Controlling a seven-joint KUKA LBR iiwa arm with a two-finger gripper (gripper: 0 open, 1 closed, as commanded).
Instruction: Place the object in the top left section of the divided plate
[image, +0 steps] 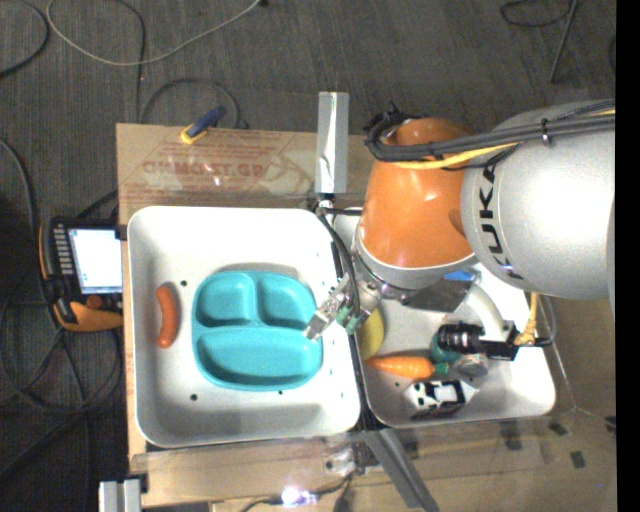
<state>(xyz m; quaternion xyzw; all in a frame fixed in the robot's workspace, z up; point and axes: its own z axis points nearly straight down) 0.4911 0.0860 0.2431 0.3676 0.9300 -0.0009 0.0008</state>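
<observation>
The divided plate (250, 360) is teal, a rounded rectangle with raised ridges splitting it into three sections: two smaller ones side by side along its upper half and one long one below. There is one such plate, and it lies flat in the left bin (150, 400), toward that bin's right side. One orange-red sausage (167, 315) lies in the same bin, just left of the plate and apart from it, its length running up and down the view.

The gripper (333, 318) hangs at the plate's right edge, close to the wall between the two bins (whether it is open or closed on anything, I cannot tell). The right bin (520, 400) holds one carrot (400, 367), with one yellow piece (372, 335) just above it by the bin's left wall.
</observation>
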